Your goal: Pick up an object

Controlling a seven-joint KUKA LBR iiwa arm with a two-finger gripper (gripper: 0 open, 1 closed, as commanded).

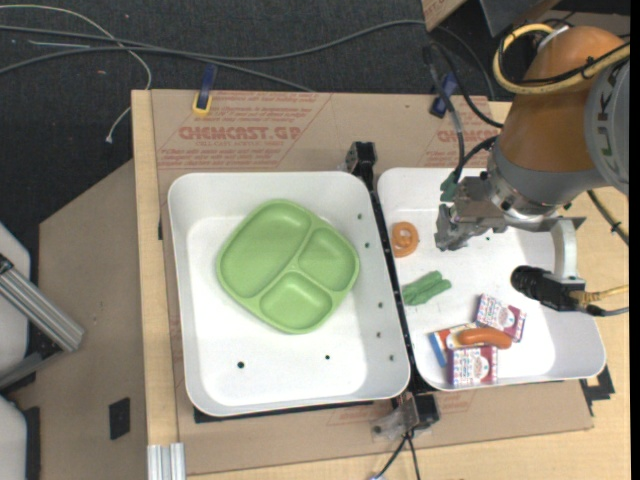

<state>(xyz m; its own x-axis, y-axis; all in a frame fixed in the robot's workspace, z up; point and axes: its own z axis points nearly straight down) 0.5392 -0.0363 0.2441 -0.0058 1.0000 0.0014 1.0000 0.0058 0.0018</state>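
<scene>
Where lying, green bean (425, 289) diagonally up-right

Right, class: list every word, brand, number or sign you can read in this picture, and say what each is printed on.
"CHEMCAST GP": red print on the cardboard sheet behind the left bin.
Partial red print on the same cardboard behind the right bin: cut off by the arm, unreadable.
Dark letters on the arm's grey shell: cropped, unreadable.
Small cartons in the right bin: print too small to read.
</scene>
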